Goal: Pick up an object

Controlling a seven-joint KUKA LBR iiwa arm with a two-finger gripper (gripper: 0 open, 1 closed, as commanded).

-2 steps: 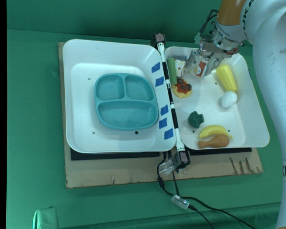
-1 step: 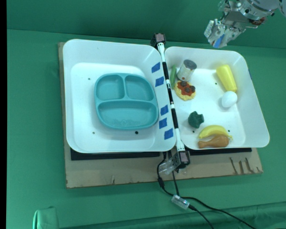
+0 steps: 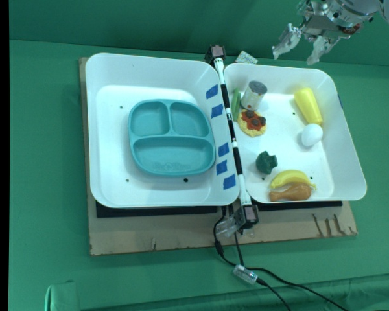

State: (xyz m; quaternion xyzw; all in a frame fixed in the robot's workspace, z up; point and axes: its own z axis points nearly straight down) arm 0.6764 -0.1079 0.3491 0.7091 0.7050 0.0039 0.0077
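My gripper [image 3: 303, 46] hangs high above the far edge of the right bin [image 3: 350, 173], open, with nothing between its fingers. Below it in that bin lie a tipped metal can [image 3: 253, 94], a small pizza slice [image 3: 252, 123], a yellow bottle-shaped piece [image 3: 308, 105], a white egg [image 3: 311, 135], a dark green broccoli piece [image 3: 266, 162], a banana [image 3: 290, 177] and a brown chicken leg [image 3: 289, 192]. A thin green pod [image 3: 235, 103] lies along the bin's left wall.
The left bin [image 3: 110, 76] holds a teal three-compartment plate [image 3: 170, 138]. A black and white divider rail with blue tape squares [image 3: 223, 149] runs between the bins. Cables [image 3: 246, 274] trail off the front of the cardboard base.
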